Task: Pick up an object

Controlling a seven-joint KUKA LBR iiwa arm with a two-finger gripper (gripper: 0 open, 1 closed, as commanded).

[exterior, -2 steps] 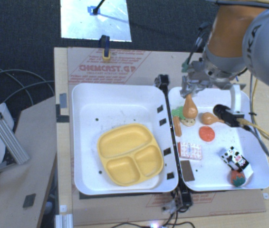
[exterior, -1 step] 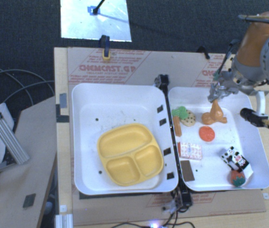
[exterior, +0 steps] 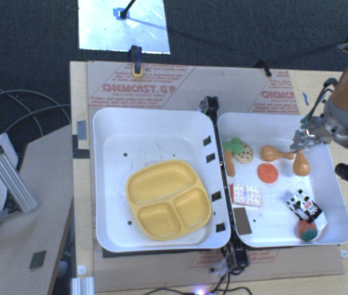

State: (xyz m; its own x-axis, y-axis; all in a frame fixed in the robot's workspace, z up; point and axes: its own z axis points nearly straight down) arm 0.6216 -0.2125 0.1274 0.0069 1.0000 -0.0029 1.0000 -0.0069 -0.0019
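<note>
Two white bins (exterior: 162, 118), one yellow tray (exterior: 169, 198)

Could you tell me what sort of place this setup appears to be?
Probably a robotics lab bench for grasping trials: two white bins clamped on a board, toy-like items such as an orange disc beside a yellow divided tray, and the arm's gripper reaching in.

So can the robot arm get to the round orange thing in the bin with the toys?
Probably yes. The round orange thing lies flat in the right bin with bare floor around it and nothing on top. The gripper hangs just above and right of it, near two tan drumstick-shaped toys.
</note>
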